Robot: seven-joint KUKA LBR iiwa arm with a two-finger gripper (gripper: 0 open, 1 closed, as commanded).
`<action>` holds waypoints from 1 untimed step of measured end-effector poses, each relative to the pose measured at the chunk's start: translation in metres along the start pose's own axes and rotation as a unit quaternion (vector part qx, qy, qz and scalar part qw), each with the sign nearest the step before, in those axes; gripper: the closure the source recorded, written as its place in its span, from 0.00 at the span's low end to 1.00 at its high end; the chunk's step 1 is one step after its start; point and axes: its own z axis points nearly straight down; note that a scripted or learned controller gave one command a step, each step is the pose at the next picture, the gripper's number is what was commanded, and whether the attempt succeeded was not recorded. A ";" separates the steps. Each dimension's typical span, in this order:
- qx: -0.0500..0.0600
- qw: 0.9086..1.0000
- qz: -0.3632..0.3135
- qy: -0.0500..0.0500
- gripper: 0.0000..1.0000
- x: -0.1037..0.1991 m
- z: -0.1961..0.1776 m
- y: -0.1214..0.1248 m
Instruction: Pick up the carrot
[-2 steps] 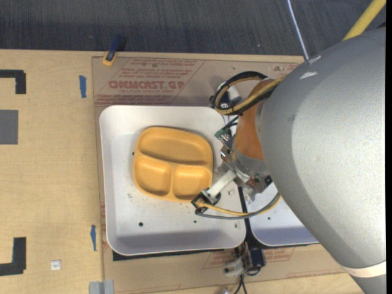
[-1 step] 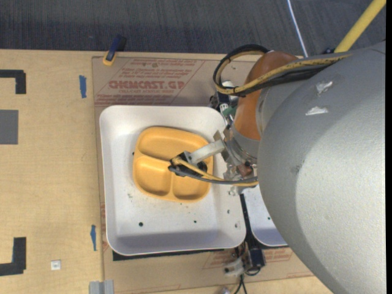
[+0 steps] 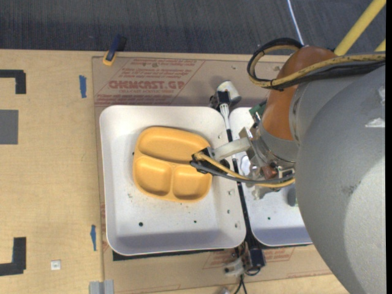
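My grey arm with its orange band reaches in from the right and hangs low over the right bin. The gripper sits just right of the divider between the two bins, mostly covered by the wrist and by yellow-and-black cables. The arm's bulk hides most of the right bin's floor and whatever lies under it. A yellow three-compartment plate rests in the left bin, a little to the gripper's left.
A cable bundle trails from the wrist over the plate's right edge. A small white-and-black fitting stands at the far end of the divider. Blue tape marks lie on the cardboard bench.
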 end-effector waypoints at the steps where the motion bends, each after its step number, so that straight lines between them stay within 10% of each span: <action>1: 0.001 1.000 0.000 -0.002 1.00 0.002 0.059 -0.016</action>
